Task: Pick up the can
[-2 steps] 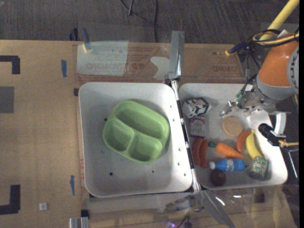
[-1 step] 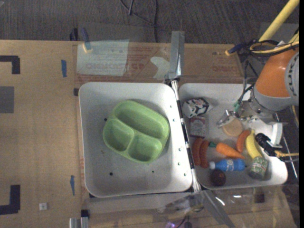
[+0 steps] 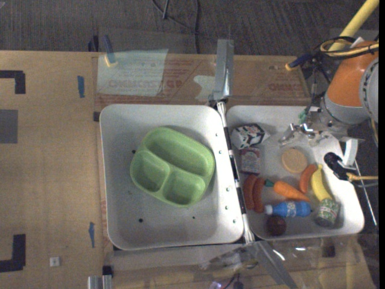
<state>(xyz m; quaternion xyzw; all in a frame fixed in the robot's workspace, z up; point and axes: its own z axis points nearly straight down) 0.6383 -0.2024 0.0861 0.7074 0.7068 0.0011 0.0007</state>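
The can [image 3: 327, 212], small with a green and white label, is in the front right corner of the right bin [image 3: 355, 224], just below a banana [image 3: 320, 185] and right of a blue bottle [image 3: 290, 209]. My gripper [image 3: 304, 132] hangs over the far part of the same bin, above a round tan disc [image 3: 295, 159]. It is well away from the can, toward the back, and nothing shows in it. The grey arm with its orange band [image 3: 352, 86] comes in from the upper right.
The right bin also has a black and white carton [image 3: 248, 135], a small red packet [image 3: 250, 159], two sausages [image 3: 253, 192], a carrot [image 3: 287, 189] and a dark plum [image 3: 276, 224]. A green divided plate [image 3: 172, 166] lies in the left bin [image 3: 120, 221].
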